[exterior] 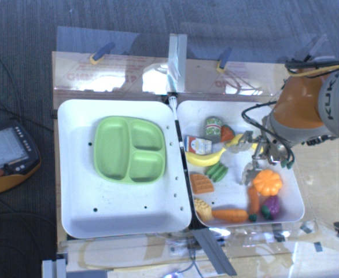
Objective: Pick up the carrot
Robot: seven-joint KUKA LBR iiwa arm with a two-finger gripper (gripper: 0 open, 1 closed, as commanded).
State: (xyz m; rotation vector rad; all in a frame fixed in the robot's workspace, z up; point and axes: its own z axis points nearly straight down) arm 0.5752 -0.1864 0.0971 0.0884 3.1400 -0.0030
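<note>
Camera view looks down on two white bins side by side on the tabletop. Left bin has a green divided plate sitting in it. Right bin is packed with toy food — a banana, a green can, a waffle-looking piece, a green pepper bit, a small orange pumpkin and something purple in the near right corner. The carrot lies flat along the near wall of the right bin, well apart from the gripper. The gripper hangs low over the right bin just beside the pumpkin; honestly can't tell how the fingers are set — too blurry there.
</note>
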